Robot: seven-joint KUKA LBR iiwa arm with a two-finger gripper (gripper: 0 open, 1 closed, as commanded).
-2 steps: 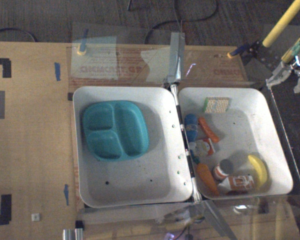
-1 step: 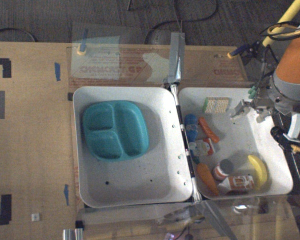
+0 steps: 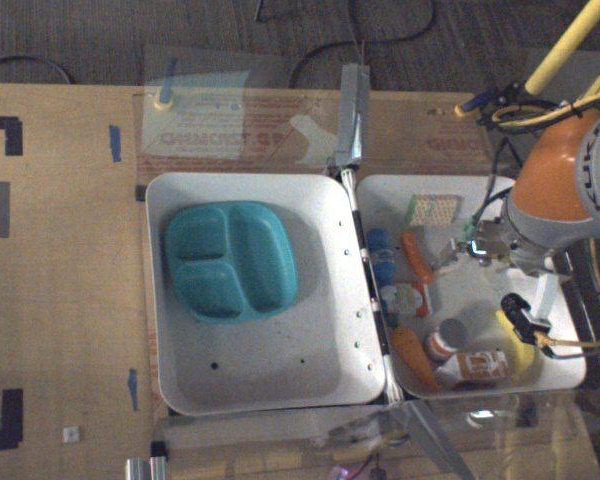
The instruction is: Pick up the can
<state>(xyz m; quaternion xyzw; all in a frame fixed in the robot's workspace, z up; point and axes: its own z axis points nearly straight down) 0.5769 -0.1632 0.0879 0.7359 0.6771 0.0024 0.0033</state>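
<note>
The can [image 3: 407,299] looks like a small tin with a silvery top. It lies in the right bin [image 3: 450,190], close to the bin's left wall and among other items. My gripper [image 3: 467,247] hangs over the middle of the right bin, below the arm's orange band [image 3: 558,183]. It is to the right of the can and a little farther back, apart from it. A small blue light glows on the gripper's body.
Around the can are a blue object [image 3: 380,252], an orange carrot-like stick [image 3: 417,259], another orange piece [image 3: 412,352], a bottle with a red cap [image 3: 468,364], a yellow banana [image 3: 521,345] and a tan patterned pad [image 3: 435,209]. A teal divided plate [image 3: 232,259] lies in the left bin [image 3: 280,368].
</note>
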